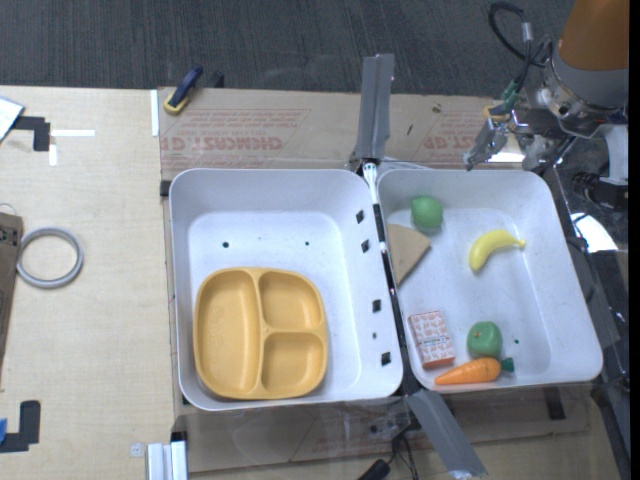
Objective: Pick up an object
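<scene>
The tool [497, 133] hangs above the far rim of the right bin [560, 218], off the banana's far side; I cannot tell how it is set. Nothing is in its grip.

To do the pick well, I would choose a thing that lies clear of the walls. The banana [494, 248] looks the best choice: it lies alone on open floor, nearest the tool. Coming straight down and closing across its narrow body, not along its curve, should keep it from rolling out. The carrot [468, 372], well nearer than the banana, lies against the near wall, just beside a green apple [486, 339], so there is little room there.

The right bin also holds a green ball [427, 212] to the left of the banana, a tan wedge [404, 252] against the dividing wall, and a small printed box [431, 339]. The left bin [200, 208], well left of the banana, holds a yellow divided plate [262, 332].
</scene>
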Available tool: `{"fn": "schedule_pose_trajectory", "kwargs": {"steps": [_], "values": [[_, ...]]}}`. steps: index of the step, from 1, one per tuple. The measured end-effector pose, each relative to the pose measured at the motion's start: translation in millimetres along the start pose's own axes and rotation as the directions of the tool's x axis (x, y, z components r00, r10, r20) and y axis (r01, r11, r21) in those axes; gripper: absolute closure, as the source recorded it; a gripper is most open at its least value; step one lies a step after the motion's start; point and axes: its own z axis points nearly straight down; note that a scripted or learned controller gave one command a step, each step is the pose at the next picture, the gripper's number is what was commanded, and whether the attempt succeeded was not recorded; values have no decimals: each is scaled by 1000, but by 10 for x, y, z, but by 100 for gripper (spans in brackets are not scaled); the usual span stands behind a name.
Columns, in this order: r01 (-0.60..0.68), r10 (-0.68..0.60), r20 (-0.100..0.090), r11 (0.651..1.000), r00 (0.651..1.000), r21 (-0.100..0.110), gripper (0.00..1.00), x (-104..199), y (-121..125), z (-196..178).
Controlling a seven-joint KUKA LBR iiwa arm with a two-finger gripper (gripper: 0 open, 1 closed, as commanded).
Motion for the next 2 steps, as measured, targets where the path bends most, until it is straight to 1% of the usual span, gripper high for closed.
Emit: {"fn": "schedule_pose_trajectory", "kwargs": {"steps": [1, 2], "values": [[174, -174, 2, 985, 985, -3, 0, -686, -115, -330], [256, -256, 0, 967, 967, 0, 0, -333, 35, 734]]}}
